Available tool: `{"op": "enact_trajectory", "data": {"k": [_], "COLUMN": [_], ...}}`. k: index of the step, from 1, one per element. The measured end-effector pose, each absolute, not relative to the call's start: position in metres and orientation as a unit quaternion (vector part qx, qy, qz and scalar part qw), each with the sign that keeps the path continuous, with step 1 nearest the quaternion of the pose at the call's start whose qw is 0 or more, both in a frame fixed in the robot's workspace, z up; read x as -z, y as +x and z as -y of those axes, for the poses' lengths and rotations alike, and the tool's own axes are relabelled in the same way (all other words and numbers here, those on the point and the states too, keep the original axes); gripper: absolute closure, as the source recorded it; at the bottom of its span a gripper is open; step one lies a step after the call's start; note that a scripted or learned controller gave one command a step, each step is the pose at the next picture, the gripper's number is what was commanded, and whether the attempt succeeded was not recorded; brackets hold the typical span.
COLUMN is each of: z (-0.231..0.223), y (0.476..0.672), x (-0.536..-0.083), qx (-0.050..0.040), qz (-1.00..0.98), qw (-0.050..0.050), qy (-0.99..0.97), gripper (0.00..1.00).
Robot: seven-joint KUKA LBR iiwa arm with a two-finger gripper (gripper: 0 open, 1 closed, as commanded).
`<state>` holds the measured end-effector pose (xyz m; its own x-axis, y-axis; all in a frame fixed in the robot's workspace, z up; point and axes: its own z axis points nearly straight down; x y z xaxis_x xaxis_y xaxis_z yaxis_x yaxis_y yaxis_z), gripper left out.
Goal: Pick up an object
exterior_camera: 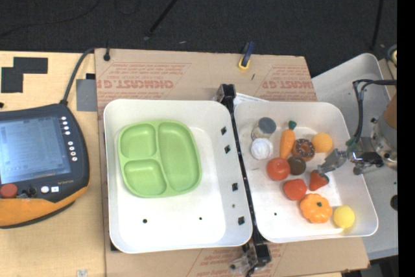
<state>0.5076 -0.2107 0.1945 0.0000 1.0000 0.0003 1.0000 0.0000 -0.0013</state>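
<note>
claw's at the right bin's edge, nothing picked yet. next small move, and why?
Probably ease the claw a little left and down onto the strawberry. The claw sits at the right bin's right side, beside the pile of toy food, and nothing shows between its fingers. The strawberry is the nearest piece, just below its tip, with the donut a bit further in.
</note>
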Motion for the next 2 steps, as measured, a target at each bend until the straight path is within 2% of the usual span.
{"op": "enact_trajectory", "data": {"k": [1,2], "z": [0.124,0.081], "y": [0.473,0.526], "x": [-0.090,-0.087], "qx": [-0.0018,0.0002], "qz": [0.709,0.709], "qw": [0.008,0.001], "qy": [-0.705,-0.705], "gripper": [0.00,0.00]}}
